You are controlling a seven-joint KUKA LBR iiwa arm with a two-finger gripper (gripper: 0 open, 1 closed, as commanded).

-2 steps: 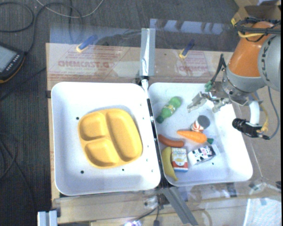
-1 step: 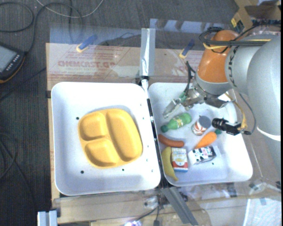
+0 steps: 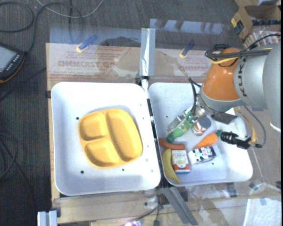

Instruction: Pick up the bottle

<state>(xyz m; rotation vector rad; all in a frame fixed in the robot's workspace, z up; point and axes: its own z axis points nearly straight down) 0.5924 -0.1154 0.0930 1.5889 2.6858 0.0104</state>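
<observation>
Gripper [image 3: 196, 113] is low in the right bin [image 3: 236, 171], tip at the neck end of the bottle [image 3: 179, 128]; can't tell how wide it's set or whether it has the bottle. Bottle lies tilted, just left-below the gripper. Carrot [image 3: 207, 140], sausage [image 3: 171, 145], banana [image 3: 168, 165] and juice box [image 3: 179, 160] sit below it. Left bin [image 3: 66, 173], well left of the gripper, holds a yellow divided tray [image 3: 111, 136]. Cardboard-lined tabletop [image 3: 96, 62], dark carpet floor [image 3: 19, 102], cables [image 3: 61, 4] and a pendant [image 3: 2, 60] far left.

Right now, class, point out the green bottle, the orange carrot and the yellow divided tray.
green bottle [image 3: 177, 131], camera view, on its lower body
orange carrot [image 3: 207, 140], camera view, mid-length
yellow divided tray [image 3: 111, 136], camera view, central ridge
</observation>
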